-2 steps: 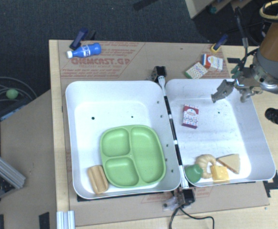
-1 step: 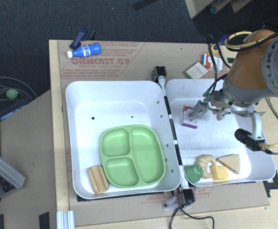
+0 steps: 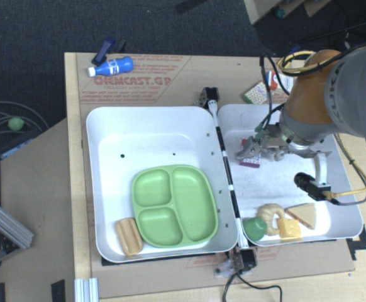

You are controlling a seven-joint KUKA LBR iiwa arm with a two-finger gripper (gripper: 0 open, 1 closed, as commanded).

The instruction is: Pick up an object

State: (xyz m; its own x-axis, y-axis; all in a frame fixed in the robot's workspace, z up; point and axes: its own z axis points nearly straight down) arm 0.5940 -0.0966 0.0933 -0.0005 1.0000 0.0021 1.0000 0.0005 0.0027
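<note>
The two-finger metal gripper (image 3: 253,151) hangs low in the right white bin (image 3: 340,228), over a small purplish flat object (image 3: 251,163). Whether it grips anything cannot be told; nothing looks lifted yet, so the pick remains.

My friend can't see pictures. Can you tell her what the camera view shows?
A grey and orange robot arm reaches into the right white bin, its gripper low over a small dark thing. Toy foods sit at that bin's near edge. The left bin holds a green divided plate.
</note>
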